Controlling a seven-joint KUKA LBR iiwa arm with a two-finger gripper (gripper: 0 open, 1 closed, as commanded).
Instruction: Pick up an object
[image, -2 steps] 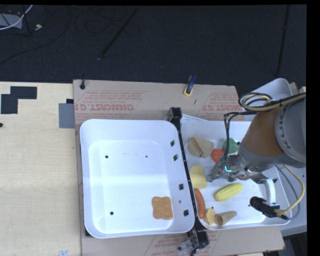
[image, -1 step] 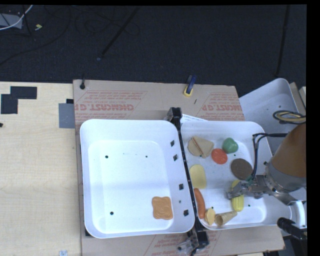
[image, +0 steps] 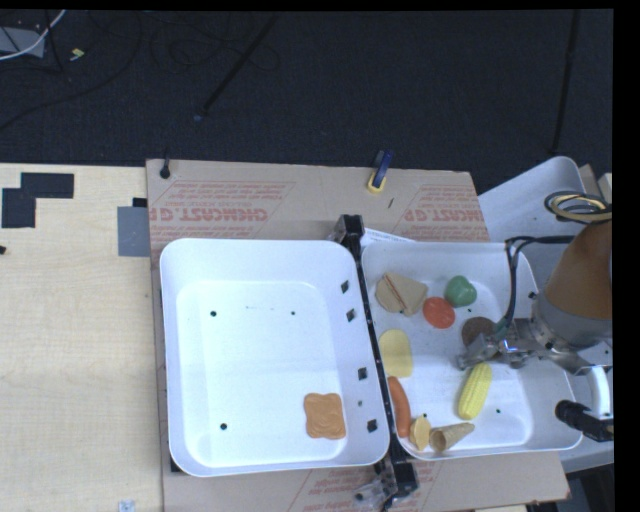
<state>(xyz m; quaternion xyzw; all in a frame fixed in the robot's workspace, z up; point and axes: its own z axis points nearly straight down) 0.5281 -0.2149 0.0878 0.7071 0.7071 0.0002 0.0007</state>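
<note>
My claw (image: 478, 352) sits low inside the right bin (image: 520, 262), toward its 3 o'clock side, with my orange-banded wrist coming in from the right. I cannot tell how the claw stands, since the metal parts blur together against the white floor. Just below it, at 6 o'clock from the tip, lies a yellow corn cob (image: 474, 390), tilted, very near the claw but not clearly between anything of mine. A brown round piece (image: 478, 328) lies right beside the claw at 12 o'clock. Farther off at 11 o'clock lies a red tomato (image: 438, 313), touching or nearly touching a green round fruit (image: 460, 291) above it. A tan sandwich wedge (image: 400, 293) lies at 10 o'clock, near the dividing wall. A pale yellow block (image: 396, 353) lies at 9 o'clock, with an orange carrot (image: 400, 404) below it along the wall. At the bin's 6 o'clock edge lie a small cone (image: 452, 435) and a pale slice (image: 421, 432) just beside it. In the left bin (image: 260, 262), a tan waffle-like piece (image: 325, 415) lies alone near its 5 o'clock corner.
</note>
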